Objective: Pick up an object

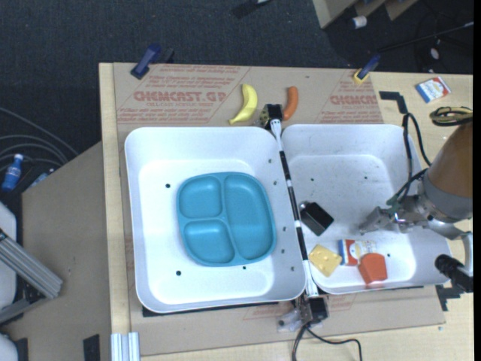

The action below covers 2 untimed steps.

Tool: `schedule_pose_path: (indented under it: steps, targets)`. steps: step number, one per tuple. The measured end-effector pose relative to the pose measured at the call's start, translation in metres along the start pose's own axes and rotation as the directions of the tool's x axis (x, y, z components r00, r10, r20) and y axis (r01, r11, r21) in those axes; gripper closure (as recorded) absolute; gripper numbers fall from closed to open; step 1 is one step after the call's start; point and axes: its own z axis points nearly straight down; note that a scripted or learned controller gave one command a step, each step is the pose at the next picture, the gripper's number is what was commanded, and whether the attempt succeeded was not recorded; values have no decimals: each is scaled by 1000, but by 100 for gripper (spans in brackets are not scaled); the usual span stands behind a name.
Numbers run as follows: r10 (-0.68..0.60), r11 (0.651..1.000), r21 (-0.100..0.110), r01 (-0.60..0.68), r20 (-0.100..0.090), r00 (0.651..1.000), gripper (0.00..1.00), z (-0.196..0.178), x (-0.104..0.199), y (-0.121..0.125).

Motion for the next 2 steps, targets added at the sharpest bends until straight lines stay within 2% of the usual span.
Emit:
schedule_pose_path:
  steps: [1, 2]
  targets:
    - [0, 1000, -5, 0, 1, 1000, 100, -11, 0, 2]
    - [0, 1000, -5, 0, 1, 1000, 0, -11, 0, 2]
